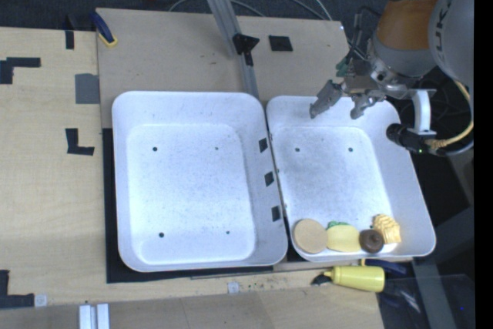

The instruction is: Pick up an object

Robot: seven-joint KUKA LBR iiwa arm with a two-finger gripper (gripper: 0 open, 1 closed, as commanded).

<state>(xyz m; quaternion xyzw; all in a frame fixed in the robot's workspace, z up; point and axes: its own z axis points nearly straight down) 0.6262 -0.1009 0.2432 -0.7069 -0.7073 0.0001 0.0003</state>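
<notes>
Tool (343, 103) of the grey KUKA arm (431, 19) is hovering over the far edge of the right bin (331, 166), its two fingers spread apart and gripping nothing. Both fingers are pointing down and slightly leftward, above the bin's far rim.

Candidates for the pick are crowding the near right corner of that bin, well apart from the tool: a flat tan disc (310, 236), a rounded yellow piece (343, 238) with a bit of green showing behind it, a small dark brown round object (372, 241) and a ridged yellow-orange item (386, 227). All are lying touching or just beside one another against the near wall. What each one is cannot be told at this size.

Judging by their look, these are probably light toy pieces, stiff enough to take a firm pinch and likely smooth, so a grip could be slipping off the rounded ones. The ridged yellow-orange item, sitting at the right end of the cluster, is probably offering the best purchase across its narrow sides; the flat disc is lying low and would be hard to get fingers under.

Left bin (185, 173) is sitting alongside on the desk (46, 166). A yellow tool-like object (356, 277) is lying outside the right bin, just past its near rim.
</notes>
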